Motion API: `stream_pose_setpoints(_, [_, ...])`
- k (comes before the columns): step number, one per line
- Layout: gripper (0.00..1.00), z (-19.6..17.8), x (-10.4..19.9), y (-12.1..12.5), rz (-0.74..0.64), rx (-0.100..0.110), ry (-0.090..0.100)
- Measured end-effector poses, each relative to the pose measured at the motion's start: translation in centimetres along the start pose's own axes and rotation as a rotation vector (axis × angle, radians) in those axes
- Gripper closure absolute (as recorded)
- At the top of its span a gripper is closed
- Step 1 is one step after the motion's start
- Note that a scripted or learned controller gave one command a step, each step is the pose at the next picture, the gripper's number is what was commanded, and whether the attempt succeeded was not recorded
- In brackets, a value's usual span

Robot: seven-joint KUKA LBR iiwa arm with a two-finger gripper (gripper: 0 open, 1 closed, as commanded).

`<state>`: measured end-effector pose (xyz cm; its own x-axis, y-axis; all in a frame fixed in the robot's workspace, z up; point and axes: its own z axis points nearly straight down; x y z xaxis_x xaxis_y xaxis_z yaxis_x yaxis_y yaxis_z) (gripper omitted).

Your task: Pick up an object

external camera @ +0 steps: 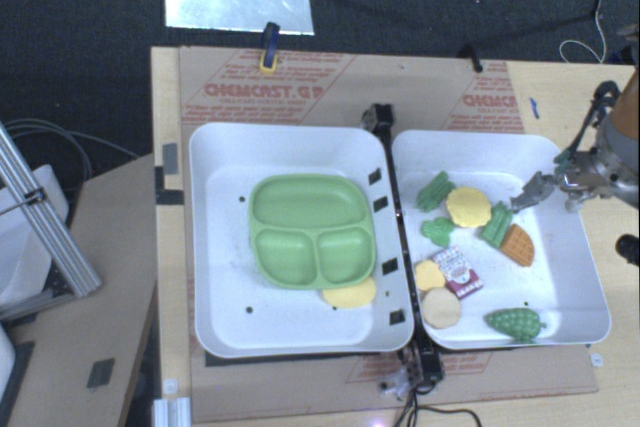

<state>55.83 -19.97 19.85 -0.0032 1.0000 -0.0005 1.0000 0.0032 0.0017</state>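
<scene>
The gripper (527, 194), holding nothing and its state not clear, hangs near the right bin's (590, 290) far-right corner; next, descend onto the yellow toy (468, 207).

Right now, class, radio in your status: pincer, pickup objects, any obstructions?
Pincer over right bin, holding nothing visible. Nearest objects: yellow round piece, green piece, orange wedge. Pieces crowded together.
</scene>
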Motion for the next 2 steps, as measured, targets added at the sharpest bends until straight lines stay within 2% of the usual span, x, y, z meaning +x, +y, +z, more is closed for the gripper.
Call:
stream_pose_setpoints(1, [0.0,5.3,-0.7,0.2,0.002,0.004,0.001])
stream_pose_setpoints(2, [0.0,11.4,-0.6,1.4,0.0,-0.002,0.002])
